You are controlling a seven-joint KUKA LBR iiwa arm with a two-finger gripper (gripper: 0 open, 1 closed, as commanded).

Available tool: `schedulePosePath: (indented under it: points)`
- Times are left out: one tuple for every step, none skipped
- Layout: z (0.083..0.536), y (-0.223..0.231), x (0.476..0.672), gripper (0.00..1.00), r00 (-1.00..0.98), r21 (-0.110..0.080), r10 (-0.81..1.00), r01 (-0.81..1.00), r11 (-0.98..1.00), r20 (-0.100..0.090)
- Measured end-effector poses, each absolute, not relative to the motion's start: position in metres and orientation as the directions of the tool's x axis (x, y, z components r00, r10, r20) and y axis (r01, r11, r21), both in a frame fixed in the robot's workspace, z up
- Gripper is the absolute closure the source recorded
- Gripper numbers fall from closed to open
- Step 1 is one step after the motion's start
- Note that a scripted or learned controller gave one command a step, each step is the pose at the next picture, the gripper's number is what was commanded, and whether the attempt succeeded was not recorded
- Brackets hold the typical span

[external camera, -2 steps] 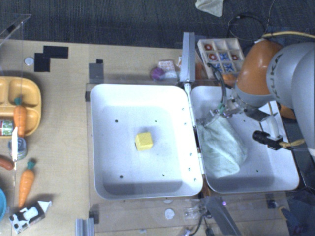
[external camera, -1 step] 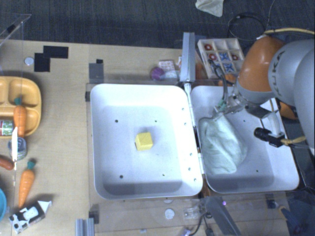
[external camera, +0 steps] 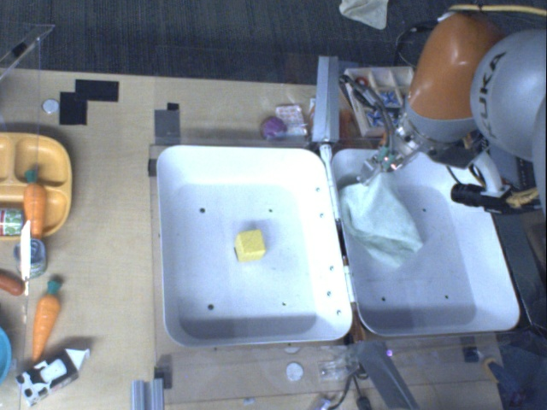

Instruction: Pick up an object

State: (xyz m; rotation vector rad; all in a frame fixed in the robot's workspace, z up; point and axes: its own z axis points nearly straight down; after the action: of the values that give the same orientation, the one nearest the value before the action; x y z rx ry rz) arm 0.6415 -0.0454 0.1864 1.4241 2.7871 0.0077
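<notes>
End effector (external camera: 382,162) clamped on a pale cloth (external camera: 380,218) in the right bin (external camera: 479,310).

The grey arm (external camera: 504,75) reaches in from the right, its orange band uppermost, and the fingers pinch the cloth's top corner near the bin's upper left. The cloth hangs and spreads downward, its lower part resting on the bin floor beside the divider. In the left bin (external camera: 197,314) a small yellow block (external camera: 250,245) lies near the middle. On the tabletop (external camera: 102,254) at left sit a yellow tray (external camera: 51,165) and two toy carrots.

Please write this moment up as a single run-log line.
arm: over right bin | end effector: at top of pale cloth | cloth: hangs to bin floor | yellow block: left bin, untouched
</notes>
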Motion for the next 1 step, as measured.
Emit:
schedulePosePath:
  points:
    - [0.2636,-0.0698,0.6706,1.0,-0.291,0.01,0.957,0.957,0.291,-0.005]
